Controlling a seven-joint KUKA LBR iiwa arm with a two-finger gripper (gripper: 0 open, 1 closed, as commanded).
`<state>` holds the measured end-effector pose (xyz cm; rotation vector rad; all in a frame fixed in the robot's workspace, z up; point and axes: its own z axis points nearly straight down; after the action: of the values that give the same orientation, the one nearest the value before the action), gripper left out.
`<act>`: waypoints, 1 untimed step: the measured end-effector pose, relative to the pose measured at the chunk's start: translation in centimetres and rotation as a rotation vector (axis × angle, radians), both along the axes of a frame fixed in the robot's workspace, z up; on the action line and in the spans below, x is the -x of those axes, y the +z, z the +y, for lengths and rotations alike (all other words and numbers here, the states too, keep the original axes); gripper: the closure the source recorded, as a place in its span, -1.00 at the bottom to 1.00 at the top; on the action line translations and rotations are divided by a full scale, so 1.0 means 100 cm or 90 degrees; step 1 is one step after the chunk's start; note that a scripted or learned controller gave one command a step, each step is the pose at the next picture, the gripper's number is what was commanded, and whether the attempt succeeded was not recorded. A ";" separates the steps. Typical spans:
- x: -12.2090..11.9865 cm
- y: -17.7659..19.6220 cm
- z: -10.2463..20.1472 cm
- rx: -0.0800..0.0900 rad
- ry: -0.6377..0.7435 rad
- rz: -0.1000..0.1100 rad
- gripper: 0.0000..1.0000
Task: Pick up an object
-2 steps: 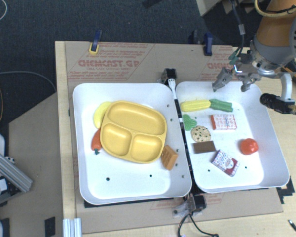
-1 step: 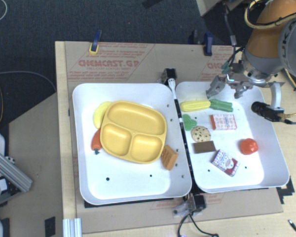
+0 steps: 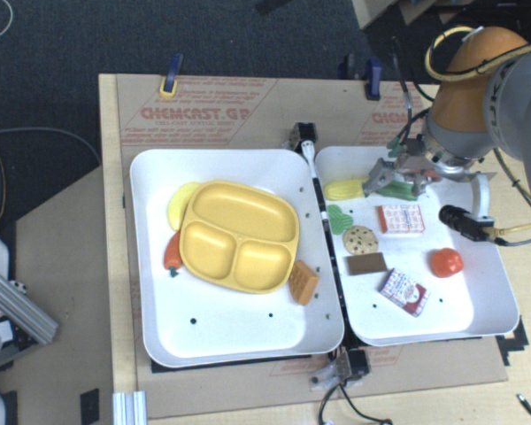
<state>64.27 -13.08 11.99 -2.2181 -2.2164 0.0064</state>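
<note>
1 gripper [image 3: 378,181] touches the yellow item [image 3: 343,189]; its opening cannot be told.

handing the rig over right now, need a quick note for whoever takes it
End effector: low over the back of the right bin, next to the yellow corn piece; grip unclear, nothing seen held.
Right bin: green piece, cookie, brown bar, two red-and-white packets, tomato.
Left bin: yellow divided tray.
Done: nothing lifted. Left: grasp and raise one object.
</note>
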 end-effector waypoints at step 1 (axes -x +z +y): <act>0.001 -0.038 0.001 0.000 0.000 -0.001 -1.00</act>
<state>64.19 -12.99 8.22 -2.2182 -2.2182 0.0048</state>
